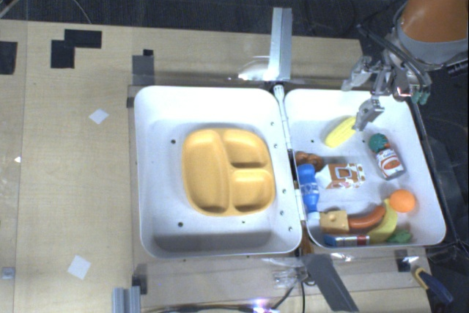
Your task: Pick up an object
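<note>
Yellow corn lies in your right bin, its end just beside the tool, which hangs low for a grab; whether it's clenched, you cannot tell.

A mustard-yellow divided tray sits in one white bin; its white neighbour holds a pale yellow piece, an orange ball, a blue bottle, a red-labelled, teal-capped bottle and a brown sausage.
</note>
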`<action>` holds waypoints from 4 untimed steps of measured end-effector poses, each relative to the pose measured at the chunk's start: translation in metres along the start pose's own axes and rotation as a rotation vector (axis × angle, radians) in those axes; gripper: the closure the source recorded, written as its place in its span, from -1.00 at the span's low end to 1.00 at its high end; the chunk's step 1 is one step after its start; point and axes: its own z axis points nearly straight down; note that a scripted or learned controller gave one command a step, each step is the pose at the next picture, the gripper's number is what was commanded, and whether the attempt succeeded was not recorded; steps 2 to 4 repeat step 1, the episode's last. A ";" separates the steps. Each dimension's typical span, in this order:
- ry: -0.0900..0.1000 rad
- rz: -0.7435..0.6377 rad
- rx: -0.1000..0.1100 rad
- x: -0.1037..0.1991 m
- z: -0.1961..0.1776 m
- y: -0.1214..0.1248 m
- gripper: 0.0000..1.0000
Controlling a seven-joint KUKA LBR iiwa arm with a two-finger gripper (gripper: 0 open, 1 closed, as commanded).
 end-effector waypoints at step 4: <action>-0.012 -0.004 0.001 -0.003 -0.014 0.001 1.00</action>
